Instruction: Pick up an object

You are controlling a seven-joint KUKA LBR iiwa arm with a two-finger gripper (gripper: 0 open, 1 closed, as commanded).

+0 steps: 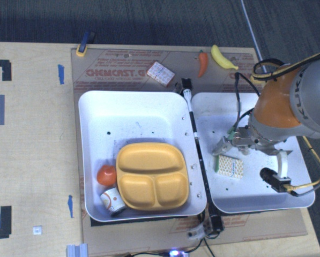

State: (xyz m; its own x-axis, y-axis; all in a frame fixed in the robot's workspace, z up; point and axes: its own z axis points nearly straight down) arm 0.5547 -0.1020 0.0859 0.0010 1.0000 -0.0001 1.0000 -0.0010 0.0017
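Observation:
My gripper (230, 145) hangs low over the right bin (256, 199), reaching in from the right under the orange wrist band. Its fingers look open, with nothing between them. Just below it, a small white pad with a green dotted face (229, 167) lies flat on the bin floor, close to the fingertips but not held. In the left bin (95, 111) a yellow divided tray (151, 175) covers the front half. A red ball (106, 174) and a small white and orange object (112, 199) lie at its left edge.
A black fitting on a yellow cable (275, 180) hangs from the arm over the right bin's front right. Behind the bins on the brown board lie a yellow banana (223, 58), a red pepper (203, 64) and a patterned card (160, 73).

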